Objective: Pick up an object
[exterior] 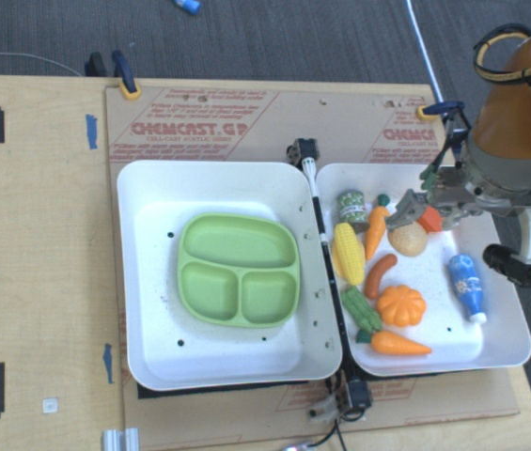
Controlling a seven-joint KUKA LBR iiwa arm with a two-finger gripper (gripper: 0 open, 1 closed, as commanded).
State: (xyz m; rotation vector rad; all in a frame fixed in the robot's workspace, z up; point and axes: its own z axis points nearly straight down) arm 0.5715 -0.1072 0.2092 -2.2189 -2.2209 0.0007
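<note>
My gripper point(418, 211) hangs over the back of the right bin point(505, 346), just above a tan potato point(409, 241). A small red-orange piece point(430, 221) sits right at the gripper's tip; whether it is gripped cannot be made out. Around it lie a green can point(351, 205), an upright carrot point(375, 230), a corn cob point(347, 253), a red sausage point(379, 274), an orange pumpkin point(401, 305), a green vegetable point(361, 311), a second carrot point(399, 344) and a blue bottle point(467, 288).
The left bin point(143, 252) holds a green divided plate point(238, 271). A black clamp point(303, 150) stands between the bins at the back. Another small blue bottle point(182, 0) lies on the floor beyond the bench.
</note>
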